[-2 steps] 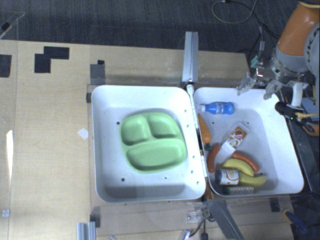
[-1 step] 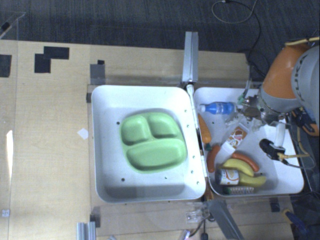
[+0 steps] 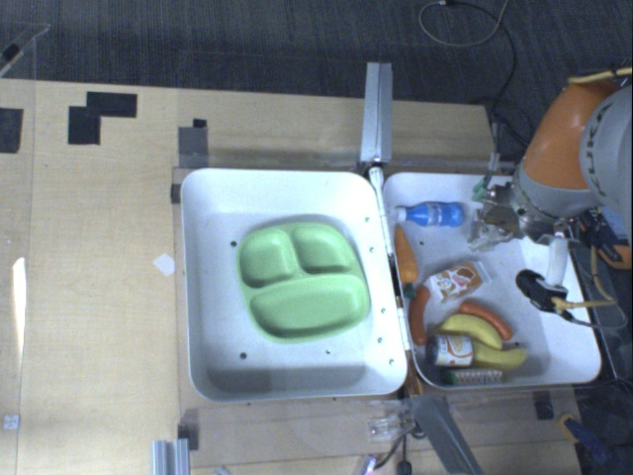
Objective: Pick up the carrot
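One carrot (image 3: 406, 255), one bottle (image 3: 432, 214), one banana (image 3: 485, 336).

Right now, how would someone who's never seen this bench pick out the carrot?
Look in the right-hand shallow white bin, along its left wall beside the divider. The slim orange tapered carrot lies lengthwise there, below the blue-capped clear plastic bottle. The reddish sausage-shaped piece beneath it is darker and blunter.

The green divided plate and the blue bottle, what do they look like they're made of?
The green divided plate looks like moulded plastic: one even pale green, soft rounded compartment edges, a dull sheen. The blue bottle, lying in the right bin, also seems plastic: a translucent blue body with a white cap end, though it is too small to be sure.
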